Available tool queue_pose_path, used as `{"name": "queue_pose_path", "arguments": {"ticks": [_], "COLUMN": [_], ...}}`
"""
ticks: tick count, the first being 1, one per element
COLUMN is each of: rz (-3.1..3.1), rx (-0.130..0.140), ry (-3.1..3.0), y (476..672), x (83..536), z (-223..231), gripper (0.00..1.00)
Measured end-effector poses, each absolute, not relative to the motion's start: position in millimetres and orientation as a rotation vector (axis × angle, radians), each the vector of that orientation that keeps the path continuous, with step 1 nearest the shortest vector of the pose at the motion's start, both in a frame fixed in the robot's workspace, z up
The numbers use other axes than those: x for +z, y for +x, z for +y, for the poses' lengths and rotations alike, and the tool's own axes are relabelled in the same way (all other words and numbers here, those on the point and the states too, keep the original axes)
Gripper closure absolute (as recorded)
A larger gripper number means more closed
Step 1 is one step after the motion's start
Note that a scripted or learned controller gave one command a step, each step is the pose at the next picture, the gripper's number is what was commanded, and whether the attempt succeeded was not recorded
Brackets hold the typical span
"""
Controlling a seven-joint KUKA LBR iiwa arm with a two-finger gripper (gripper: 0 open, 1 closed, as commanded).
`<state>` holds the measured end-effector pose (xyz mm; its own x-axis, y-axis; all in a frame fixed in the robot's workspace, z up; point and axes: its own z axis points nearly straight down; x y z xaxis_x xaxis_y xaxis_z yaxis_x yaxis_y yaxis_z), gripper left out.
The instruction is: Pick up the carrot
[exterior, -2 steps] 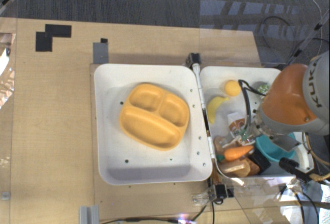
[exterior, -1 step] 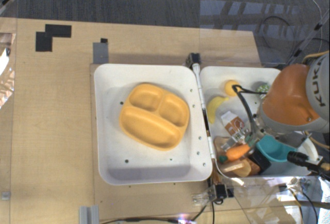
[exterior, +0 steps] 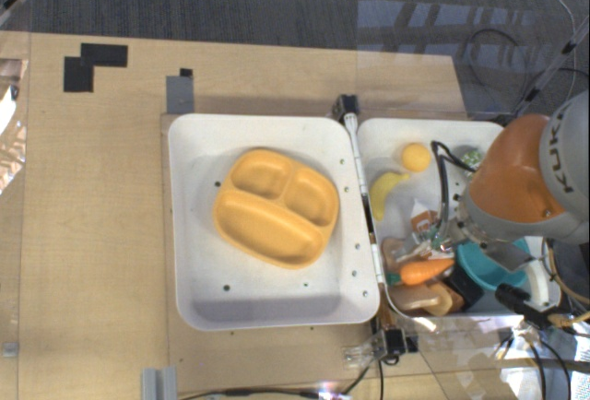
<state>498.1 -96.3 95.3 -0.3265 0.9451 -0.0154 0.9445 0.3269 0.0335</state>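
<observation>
Orange and smooth, the carrot (exterior: 425,273) lies on its side near the front of the right bin (exterior: 479,125), among a clutter of toy food — a yellow ball (exterior: 416,157) sits farther back. We judge it light, stiff and a little slippery, so we would take it across its thicker middle. Our arm (exterior: 516,182) hangs just right of it; whether the jaws are open or closed we cannot tell. The left bin (exterior: 184,205) holds a yellow divided tray (exterior: 277,206).
</observation>
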Motion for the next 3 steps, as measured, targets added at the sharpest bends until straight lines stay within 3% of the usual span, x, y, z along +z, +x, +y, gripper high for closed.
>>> {"name": "queue_pose_path", "arguments": {"ticks": [1,2,3], "rz": [2.832,2.725,2.663], "rx": [0.020,0.017,-0.003], "ry": [1.257,1.524,1.667], "y": [499.7,592.8,625.0], "x": [96,286,181], "z": [-94,-55,-82], "gripper": [0.00,0.00,0.00]}}
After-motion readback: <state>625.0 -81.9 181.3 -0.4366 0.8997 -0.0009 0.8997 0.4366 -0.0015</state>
